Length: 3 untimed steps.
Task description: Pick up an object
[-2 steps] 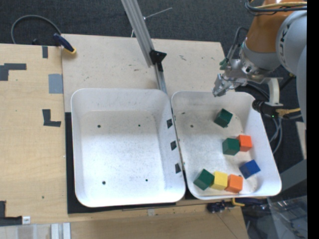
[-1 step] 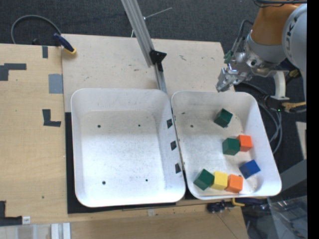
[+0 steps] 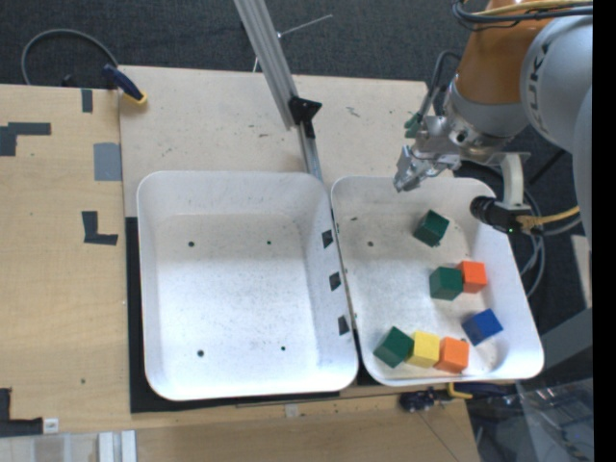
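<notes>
Bench (image 3: pixel 221 114) carries two shallow white bins side by side. The left bin (image 3: pixel 154 287) and the right bin (image 3: pixel 361 200) meet along a shared central edge.

The arm (image 3: pixel 525 56) enters from the right, grey with its orange band uppermost. The gripper (image 3: pixel 412 179) hangs over the far edge of the right bin, above its upper rim, tips pointing down. Nothing is visible between the fingers; whether they stand wide or narrow cannot be told from this angle.

Contents of the right bin — seven blocks:
- A dark green block (image 3: pixel 432 227) lies alone in the upper middle, nearest the gripper but apart from it.
- A second green block (image 3: pixel 446 283) sits mid-bin, touching an orange block (image 3: pixel 474 275) on its right.
- A blue block (image 3: pixel 481 325) lies below that pair, near the right wall.
- Along the near wall, a row of three in contact: green block (image 3: pixel 393 346), yellow block (image 3: pixel 424 348), orange block (image 3: pixel 452 354).

A metal rail (image 3: pixel 274 56) runs diagonally from the top of the view down to the junction of the bins. A black cable (image 3: pixel 58 41) with a blue-and-yellow clamp (image 3: pixel 125 83) lies at the bench's far left corner.
</notes>
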{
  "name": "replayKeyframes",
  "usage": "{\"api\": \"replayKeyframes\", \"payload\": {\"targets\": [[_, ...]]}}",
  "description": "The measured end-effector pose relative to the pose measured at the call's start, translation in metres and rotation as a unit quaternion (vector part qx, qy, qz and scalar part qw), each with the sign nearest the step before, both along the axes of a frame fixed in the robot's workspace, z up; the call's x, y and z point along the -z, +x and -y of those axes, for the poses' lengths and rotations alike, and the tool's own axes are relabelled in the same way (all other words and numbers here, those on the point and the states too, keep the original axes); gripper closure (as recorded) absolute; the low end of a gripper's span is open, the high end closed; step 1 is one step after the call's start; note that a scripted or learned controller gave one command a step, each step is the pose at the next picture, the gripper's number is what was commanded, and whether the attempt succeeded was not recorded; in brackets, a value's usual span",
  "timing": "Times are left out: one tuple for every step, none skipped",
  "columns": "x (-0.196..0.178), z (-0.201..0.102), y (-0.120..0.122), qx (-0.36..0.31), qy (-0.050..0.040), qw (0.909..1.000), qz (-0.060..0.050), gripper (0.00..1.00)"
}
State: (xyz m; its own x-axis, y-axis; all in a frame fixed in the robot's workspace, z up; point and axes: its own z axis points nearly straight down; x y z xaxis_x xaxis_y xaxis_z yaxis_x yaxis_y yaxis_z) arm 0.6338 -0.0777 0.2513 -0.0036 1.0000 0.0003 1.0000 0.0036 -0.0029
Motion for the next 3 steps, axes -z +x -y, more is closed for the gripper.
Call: {"api": "replayKeyframes", "payload": {"targets": [[-0.001,-0.048,-0.028,-0.001,0.0007,1.0,0.0,1.0],[-0.005,-0.096,-0.042,-0.002,0.0006,1.0,0.0,1.0],[0.013,-0.148,-0.061,-0.002,0.0004,1.0,-0.001,1.0]]}}
